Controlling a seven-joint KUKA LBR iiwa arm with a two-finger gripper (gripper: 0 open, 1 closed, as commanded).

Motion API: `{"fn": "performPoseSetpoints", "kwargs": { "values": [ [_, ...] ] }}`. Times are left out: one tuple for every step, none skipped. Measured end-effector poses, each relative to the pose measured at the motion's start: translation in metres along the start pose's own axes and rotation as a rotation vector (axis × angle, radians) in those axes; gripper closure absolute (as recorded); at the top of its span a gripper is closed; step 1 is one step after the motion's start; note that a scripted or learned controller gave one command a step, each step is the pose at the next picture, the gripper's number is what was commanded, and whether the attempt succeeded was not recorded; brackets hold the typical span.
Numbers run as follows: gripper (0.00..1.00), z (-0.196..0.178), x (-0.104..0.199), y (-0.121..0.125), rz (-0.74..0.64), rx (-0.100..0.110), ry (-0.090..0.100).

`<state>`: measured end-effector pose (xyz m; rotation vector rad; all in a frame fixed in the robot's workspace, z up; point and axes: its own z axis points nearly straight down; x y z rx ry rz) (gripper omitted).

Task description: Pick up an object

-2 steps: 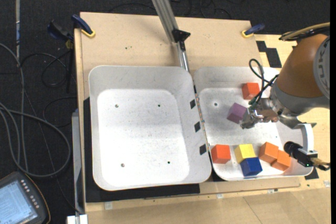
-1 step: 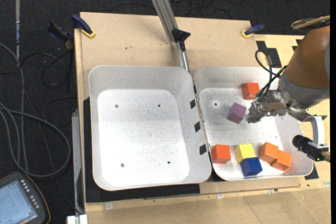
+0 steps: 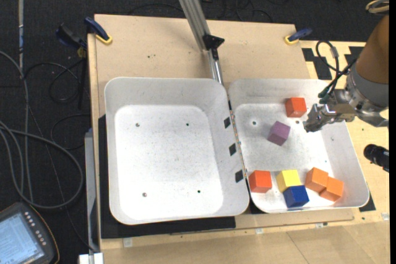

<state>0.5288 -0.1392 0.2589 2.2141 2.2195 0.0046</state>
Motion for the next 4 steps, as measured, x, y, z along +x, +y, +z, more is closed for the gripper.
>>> {"fn": "performPoseSetpoints", "kwargs": {
  "values": [
    [1.0, 0.009, 0.059, 0.018, -0.006, 0.006, 0.004],
    [1.0, 0.014, 0.109, 0.048, -0.006, 0.004, 0.003],
    [1.0, 0.01, 0.153, 0.071, -0.005, 0.004, 0.004],
    [1.0, 0.019, 0.201, 0.096, -0.005, 0.004, 0.003]
  ]
}}
